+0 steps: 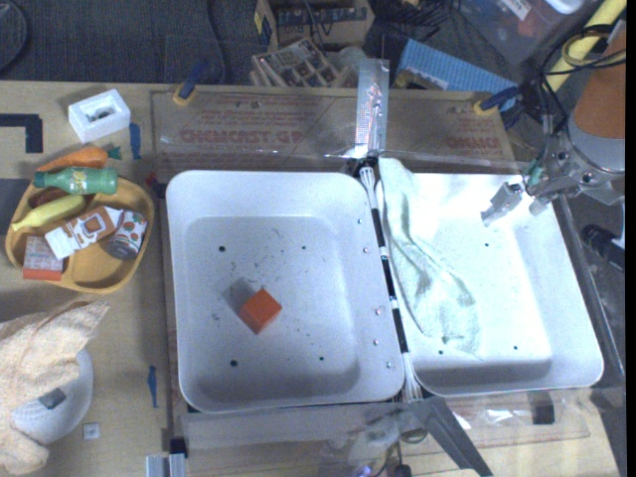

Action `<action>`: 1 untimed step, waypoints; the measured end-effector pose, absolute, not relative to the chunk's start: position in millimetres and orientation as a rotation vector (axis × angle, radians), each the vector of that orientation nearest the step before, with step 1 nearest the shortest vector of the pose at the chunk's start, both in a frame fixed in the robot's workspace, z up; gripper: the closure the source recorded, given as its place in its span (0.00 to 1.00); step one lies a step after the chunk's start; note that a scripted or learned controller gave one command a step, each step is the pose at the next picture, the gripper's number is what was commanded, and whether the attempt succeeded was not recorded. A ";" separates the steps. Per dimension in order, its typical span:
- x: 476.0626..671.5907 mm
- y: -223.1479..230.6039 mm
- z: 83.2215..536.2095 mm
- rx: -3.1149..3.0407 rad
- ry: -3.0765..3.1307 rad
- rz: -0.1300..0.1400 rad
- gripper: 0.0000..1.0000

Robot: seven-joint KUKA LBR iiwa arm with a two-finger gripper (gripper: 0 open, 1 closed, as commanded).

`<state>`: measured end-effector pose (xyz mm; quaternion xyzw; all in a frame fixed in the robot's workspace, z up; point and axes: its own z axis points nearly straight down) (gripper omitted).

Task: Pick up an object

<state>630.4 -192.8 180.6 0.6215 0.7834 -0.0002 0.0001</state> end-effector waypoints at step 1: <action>569.1 -200.6 136.5 2.113 2.325 0.001 0.00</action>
